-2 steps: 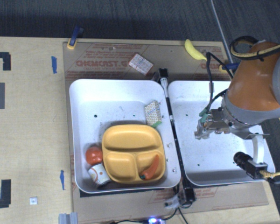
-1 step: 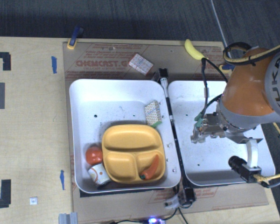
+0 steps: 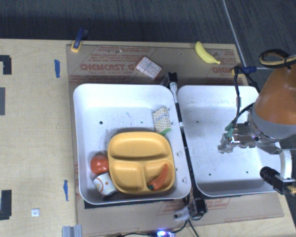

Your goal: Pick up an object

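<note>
The yellow tray [image 3: 139, 161] lies in the left bin [image 3: 89, 102], and you see a red-orange carrot-like piece [image 3: 159, 178] in its lower right compartment. Beside the tray, on its left, sit a red ball [image 3: 98, 163] and a small white cup [image 3: 104, 183]. A patterned packet [image 3: 161, 119] rests near the bin's right wall. The gripper [image 3: 230, 143] hangs over the right bin [image 3: 207, 107]; you cannot tell how the jaws stand.

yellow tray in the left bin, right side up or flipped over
Right side up. The yellow tray shows its divided compartments facing up, and an orange carrot-like piece lies inside the lower right one.
</note>
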Robot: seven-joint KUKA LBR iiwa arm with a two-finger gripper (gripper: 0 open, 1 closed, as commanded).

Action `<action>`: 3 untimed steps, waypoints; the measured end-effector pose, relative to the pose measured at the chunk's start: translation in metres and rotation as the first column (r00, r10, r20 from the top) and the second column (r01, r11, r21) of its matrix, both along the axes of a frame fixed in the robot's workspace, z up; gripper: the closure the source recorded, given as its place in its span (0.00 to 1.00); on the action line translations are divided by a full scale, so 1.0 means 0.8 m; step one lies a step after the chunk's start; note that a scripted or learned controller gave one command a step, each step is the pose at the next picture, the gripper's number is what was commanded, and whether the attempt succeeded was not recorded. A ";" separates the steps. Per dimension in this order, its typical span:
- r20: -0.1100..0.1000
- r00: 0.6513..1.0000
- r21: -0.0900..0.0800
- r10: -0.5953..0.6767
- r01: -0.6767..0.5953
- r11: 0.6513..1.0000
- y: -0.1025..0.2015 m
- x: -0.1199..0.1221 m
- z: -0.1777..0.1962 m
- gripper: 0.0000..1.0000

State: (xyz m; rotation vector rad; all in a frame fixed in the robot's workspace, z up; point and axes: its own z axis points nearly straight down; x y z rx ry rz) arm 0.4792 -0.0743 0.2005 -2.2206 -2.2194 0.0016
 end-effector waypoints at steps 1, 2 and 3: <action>0.003 1.000 -0.002 0.000 0.000 1.000 -0.066 0.065 -0.105 1.00; 0.006 1.000 -0.003 0.000 0.000 1.000 -0.119 0.100 -0.143 1.00; 0.006 1.000 -0.002 0.001 -0.001 1.000 -0.118 0.100 -0.143 0.00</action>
